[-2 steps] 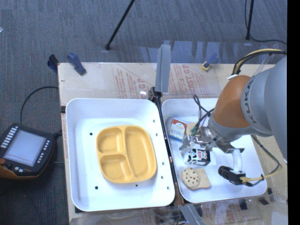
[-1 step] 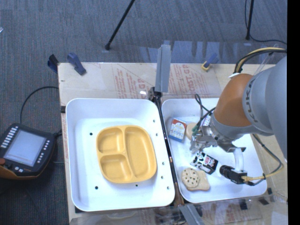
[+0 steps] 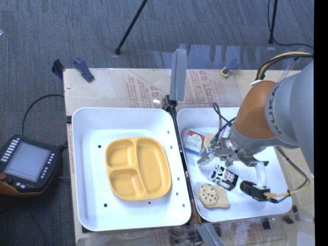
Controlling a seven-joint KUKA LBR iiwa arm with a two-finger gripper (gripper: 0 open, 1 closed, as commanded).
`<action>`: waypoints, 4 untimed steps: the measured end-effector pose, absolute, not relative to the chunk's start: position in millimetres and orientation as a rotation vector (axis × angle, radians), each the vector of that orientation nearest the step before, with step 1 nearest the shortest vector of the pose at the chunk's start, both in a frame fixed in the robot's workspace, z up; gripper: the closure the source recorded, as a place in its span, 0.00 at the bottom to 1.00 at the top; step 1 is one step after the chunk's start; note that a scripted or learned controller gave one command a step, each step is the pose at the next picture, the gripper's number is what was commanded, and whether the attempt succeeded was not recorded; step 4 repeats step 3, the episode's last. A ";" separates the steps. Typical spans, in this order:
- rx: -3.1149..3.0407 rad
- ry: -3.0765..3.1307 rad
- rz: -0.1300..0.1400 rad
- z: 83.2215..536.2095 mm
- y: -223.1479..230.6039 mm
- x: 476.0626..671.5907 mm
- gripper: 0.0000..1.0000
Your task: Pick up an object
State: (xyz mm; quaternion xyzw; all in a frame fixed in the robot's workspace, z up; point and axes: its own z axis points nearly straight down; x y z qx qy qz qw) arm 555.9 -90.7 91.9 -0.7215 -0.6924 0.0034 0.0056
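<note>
Two fingers of my gripper [image 3: 211, 157] hang low over the right bin [image 3: 283, 176], but I cannot tell if they are spread or pressed together. Just below them lies a small black and white card [image 3: 224, 176], and a little further down a cookie-shaped toy [image 3: 212, 195]. Just beside me on the left stands a small white and orange carton [image 3: 194, 140]. Far to the left, the other bin [image 3: 87, 137] holds a yellow divided plate [image 3: 137, 167].
</note>
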 end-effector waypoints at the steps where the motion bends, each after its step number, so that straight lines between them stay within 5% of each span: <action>1: -2.286 -2.148 0.006 85.6 -97.7 498.6 0.00; 2: -2.293 -2.137 0.010 93.2 -99.9 497.9 1.00; 3: -2.192 -2.251 -0.003 188.0 -49.0 524.2 1.00; 4: -2.192 -2.251 -0.003 188.0 -49.0 524.2 1.00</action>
